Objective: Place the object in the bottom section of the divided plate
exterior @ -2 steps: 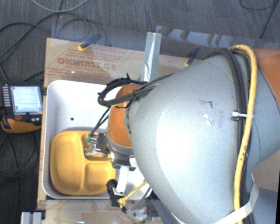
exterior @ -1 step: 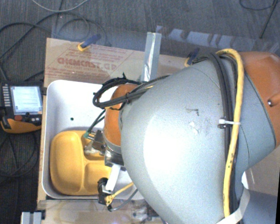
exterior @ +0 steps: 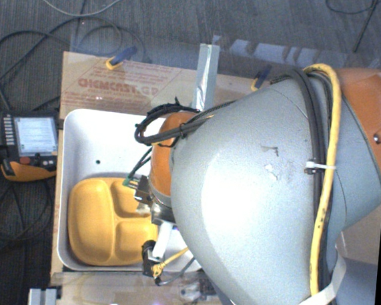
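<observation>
**A:** What do we see from above the bench?

**B:** We see the grey arm [exterior: 261, 189] reaching in from the right and covering most of the bench. Its orange band [exterior: 164, 159] sits over the right side of a white bin [exterior: 99, 129].

**A:** And the divided plate?

**B:** The yellow divided plate [exterior: 96, 223] lies in the near left part of that bin, touching its floor. We can make out raised ridges splitting it into sections. The arm covers the plate's right edge.

**A:** Where is the gripper?

**B:** The gripper [exterior: 148, 192] hangs just below the orange band, over the plate's right side. We cannot say whether it is spread, closed or clamped on anything, because the arm hides it. The object is hidden from us too.

**A:** Anything around the bin?

**B:** A board with red lettering [exterior: 116, 84] lies under the bin, and a handheld control unit with a screen [exterior: 28, 136] rests on the carpet to the left.
</observation>
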{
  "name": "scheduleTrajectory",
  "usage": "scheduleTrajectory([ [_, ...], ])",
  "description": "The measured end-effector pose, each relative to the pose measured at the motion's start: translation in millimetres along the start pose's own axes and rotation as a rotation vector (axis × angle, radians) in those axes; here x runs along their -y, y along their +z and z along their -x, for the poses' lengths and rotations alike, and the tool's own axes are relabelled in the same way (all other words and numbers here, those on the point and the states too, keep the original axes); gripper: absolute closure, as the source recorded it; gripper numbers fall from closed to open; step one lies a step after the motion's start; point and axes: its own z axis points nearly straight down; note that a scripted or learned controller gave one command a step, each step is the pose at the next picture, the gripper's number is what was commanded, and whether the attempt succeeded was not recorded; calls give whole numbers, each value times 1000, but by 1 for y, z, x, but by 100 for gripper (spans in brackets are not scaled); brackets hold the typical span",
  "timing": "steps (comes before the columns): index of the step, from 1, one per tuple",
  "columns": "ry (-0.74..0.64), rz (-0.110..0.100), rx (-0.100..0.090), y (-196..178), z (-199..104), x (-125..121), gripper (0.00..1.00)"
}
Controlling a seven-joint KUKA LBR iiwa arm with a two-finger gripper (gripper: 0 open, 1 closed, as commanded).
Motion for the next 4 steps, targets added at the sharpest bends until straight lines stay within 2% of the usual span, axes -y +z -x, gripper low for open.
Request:
scheduleTrajectory([
  [1, 5, -1, -4, 1, -2, 0, 100],
  [2, -9, -3, -21, 1, -14, 5, 0],
  [3, -289, -24, -42, 9, -30, -61, 0],
  [4, -24, 13, -44, 4, -18, -6, 0],
])
